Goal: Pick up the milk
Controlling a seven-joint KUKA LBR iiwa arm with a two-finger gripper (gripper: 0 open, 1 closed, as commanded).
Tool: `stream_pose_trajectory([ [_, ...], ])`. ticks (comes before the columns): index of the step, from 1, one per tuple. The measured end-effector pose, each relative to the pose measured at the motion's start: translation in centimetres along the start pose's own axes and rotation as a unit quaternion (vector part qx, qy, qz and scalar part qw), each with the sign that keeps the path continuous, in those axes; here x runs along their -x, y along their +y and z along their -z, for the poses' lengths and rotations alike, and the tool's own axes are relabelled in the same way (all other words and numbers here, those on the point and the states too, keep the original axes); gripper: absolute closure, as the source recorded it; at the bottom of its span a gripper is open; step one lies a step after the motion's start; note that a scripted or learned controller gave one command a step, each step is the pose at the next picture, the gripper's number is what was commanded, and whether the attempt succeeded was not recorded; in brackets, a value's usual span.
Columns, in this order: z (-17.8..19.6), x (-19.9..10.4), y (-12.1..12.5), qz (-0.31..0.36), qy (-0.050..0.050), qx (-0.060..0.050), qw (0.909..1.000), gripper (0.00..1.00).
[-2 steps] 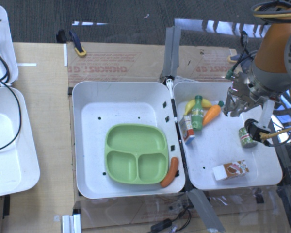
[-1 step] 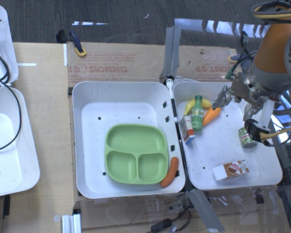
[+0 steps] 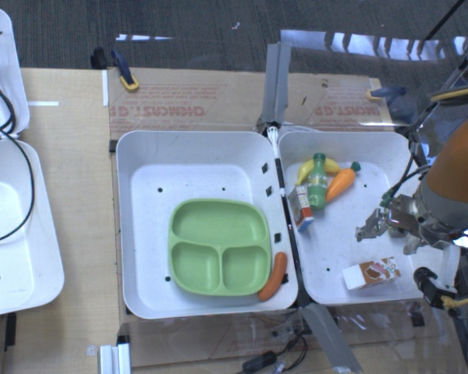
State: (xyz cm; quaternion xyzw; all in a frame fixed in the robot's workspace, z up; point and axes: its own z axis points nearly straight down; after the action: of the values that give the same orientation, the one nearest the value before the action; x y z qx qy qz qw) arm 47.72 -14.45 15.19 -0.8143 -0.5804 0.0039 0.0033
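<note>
My gripper (image 3: 372,230) hangs spread open in the bare middle of the right bin (image 3: 351,142), milk (image 3: 370,273) just below, near the front rim.

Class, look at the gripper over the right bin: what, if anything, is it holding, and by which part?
Nothing is held. The gripper hangs with nothing between its fingers, apart from the milk carton, which lies on the bin floor.

Robotics lab setup, my workcell: counter (image 3: 70,209) covered in cardboard sheet, two white bins (image 3: 132,209) clamped side by side, blue clamps (image 3: 125,70) at the back edge, loose black cables (image 3: 8,131) left, dark carpet floor (image 3: 218,6) behind.
</note>
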Motion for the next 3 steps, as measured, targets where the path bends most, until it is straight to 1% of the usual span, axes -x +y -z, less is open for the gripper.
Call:
stream_pose_trajectory([
  [1, -3.1, 5.4, 1.8, -0.005, 0.001, 0.0, 1.0, 0.0],
  [2, -3.6, 5.2, 1.7, 0.019, 0.001, 0.001, 0.9998, 0.0],
  [3, -6.4, 0.5, 0.2, 0.06, 0.001, 0.001, 0.9982, 0.0],
])
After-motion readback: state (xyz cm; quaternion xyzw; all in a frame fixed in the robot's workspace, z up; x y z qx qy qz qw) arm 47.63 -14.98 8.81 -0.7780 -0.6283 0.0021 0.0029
